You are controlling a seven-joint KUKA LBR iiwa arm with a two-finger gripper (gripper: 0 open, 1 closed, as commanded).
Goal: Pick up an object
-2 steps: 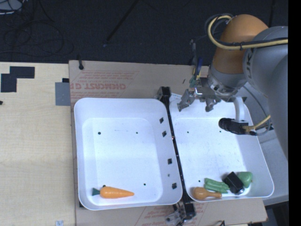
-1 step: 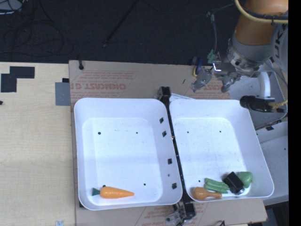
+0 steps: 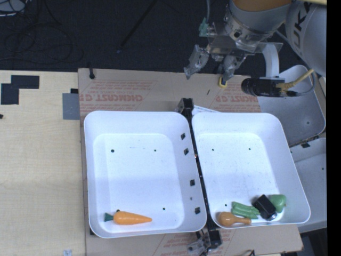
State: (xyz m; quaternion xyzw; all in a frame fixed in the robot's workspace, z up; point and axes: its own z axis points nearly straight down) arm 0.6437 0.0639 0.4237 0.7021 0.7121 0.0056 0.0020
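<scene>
**Orange carrot waiting, nothing lifted yet**

Orange and tapering, a toy carrot (image 3: 131,217) lies alone near the front edge of the left bin (image 3: 96,143), its green stub pointing left. It looks like the easiest target I have, with free floor all round it. In the right bin (image 3: 287,159), the other candidates huddle in the front corner: a tan pear-shaped piece (image 3: 233,219), a green bean pod (image 3: 245,210), a black block (image 3: 264,206) and a green lump (image 3: 278,200), touching or overlapping one another.

My pincer (image 3: 212,67) hangs high above the back of the bins, over the cardboard sheet (image 3: 133,92), well apart from every object. Its fingers are spread and nothing sits between them. So I judge the task barely begun: choosing, descending, closing and lifting all remain.

The cardboard under the bins carries red print, upside down from here; I cannot make out the wording with confidence. The pale wooden worktop (image 3: 37,169) bears dark grey marker patches (image 3: 21,87).
</scene>
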